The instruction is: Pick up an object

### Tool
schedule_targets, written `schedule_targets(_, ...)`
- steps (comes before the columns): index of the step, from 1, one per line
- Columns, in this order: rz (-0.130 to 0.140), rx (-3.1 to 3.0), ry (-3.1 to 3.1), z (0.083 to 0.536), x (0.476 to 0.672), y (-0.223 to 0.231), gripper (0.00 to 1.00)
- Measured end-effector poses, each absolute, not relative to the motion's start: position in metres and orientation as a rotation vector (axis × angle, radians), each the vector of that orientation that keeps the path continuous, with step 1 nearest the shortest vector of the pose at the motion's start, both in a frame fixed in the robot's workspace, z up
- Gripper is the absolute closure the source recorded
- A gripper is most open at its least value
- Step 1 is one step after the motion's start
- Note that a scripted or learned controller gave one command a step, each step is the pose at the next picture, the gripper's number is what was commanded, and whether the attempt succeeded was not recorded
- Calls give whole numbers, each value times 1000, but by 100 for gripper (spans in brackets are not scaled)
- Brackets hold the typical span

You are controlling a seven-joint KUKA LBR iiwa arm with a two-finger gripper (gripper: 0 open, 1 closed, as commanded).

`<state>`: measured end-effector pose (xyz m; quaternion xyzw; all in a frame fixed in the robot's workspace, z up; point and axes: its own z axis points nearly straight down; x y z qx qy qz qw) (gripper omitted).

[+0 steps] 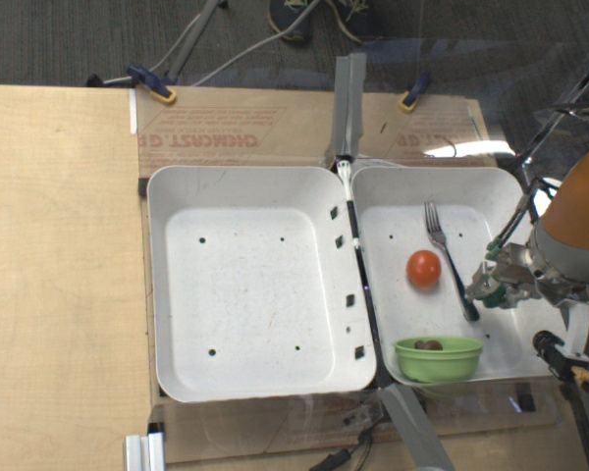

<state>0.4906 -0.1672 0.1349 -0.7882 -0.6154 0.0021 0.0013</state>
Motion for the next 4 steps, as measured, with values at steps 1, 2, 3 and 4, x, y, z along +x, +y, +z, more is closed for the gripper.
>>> schedule_targets(1, -19, -2491, -1942, 100, 585, -144, 100)
schedule_targets(2, 4, -2512, -1883, 91, 510, -99, 100)
schedule_targets(3, 4, -2588, -1781, 191, 538, -9, 100)
schedule_targets(4, 6, -2590, -1776, 161, 477, -128, 100)
